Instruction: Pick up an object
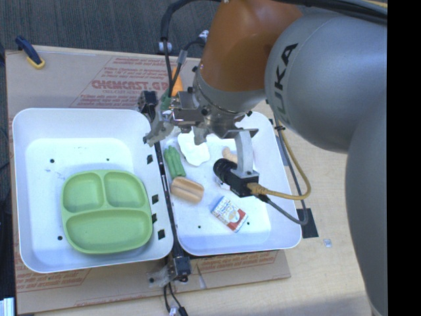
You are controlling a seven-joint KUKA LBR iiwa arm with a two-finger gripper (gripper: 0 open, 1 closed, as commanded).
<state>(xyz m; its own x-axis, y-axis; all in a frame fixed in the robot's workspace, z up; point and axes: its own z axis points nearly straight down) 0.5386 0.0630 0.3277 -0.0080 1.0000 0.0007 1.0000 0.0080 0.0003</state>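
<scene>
My gripper (197,134) hangs low over the back left part of the right bin (276,239), under the orange band of the arm. Right below it lies a white, flat object (194,151). A green pod-shaped toy (174,162) lies just left of that, along the bin's left wall. In front of it sits a tan hot-dog bun (187,189). A small red, white and blue packet (229,214) lies nearer the front. A small tan piece (229,154) peeks out beside the wrist's grey bracket.
The left bin (26,137) holds a green divided plate (105,210). A black unit with a yellow-tipped cable (231,175) hangs from the wrist over the right bin's middle. Both bins rest on cardboard (99,78); a blue and yellow clamp (29,51) lies at the back left.
</scene>
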